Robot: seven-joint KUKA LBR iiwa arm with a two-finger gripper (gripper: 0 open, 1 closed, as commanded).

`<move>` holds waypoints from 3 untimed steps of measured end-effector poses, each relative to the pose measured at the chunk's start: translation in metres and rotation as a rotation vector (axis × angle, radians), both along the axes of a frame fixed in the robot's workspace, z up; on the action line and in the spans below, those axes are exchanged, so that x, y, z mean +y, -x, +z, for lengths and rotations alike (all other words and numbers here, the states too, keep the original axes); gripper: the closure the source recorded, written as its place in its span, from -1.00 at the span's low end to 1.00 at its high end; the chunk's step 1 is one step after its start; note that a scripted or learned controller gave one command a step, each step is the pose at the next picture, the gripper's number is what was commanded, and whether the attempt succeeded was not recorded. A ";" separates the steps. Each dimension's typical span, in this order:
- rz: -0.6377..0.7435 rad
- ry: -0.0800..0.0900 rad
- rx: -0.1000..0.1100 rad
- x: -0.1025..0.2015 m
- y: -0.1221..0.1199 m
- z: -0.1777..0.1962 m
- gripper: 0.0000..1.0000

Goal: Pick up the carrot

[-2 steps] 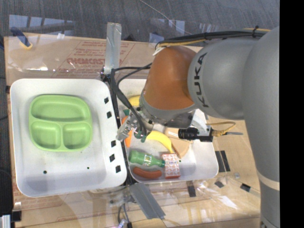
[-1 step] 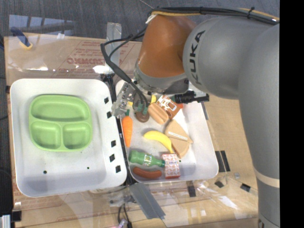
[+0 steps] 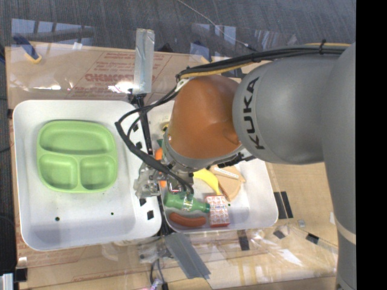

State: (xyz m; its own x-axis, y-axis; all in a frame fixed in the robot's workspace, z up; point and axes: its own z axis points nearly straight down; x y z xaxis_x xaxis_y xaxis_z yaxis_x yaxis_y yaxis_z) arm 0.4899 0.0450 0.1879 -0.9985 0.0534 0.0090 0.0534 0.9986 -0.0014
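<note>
A small orange piece that looks like the carrot [image 3: 158, 154] peeks out at the left edge of the right bin [image 3: 265, 205], mostly hidden under the arm's orange band. The gripper [image 3: 152, 183] hangs low over the divide between the two bins, just below that orange piece and next to a green bottle [image 3: 187, 204]. Whether anything is held I cannot tell, as the wrist hides the gripper's tip.
The left bin [image 3: 24, 162] holds a green divided plate [image 3: 77, 156]. Crowded in the right bin are a yellow banana [image 3: 208, 179], a tan wedge [image 3: 230, 185], a red-and-white packet [image 3: 217, 211] and a brown sausage [image 3: 188, 221]. Black cables [image 3: 130, 132] loop beside the wrist.
</note>
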 end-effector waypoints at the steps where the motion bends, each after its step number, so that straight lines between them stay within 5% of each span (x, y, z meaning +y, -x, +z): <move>1: 0.005 0.001 0.005 0.000 -0.001 0.007 1.00; 2: 0.275 -0.003 -0.006 0.037 -0.006 0.021 1.00; 3: 0.326 -0.001 -0.002 -0.034 -0.024 0.002 1.00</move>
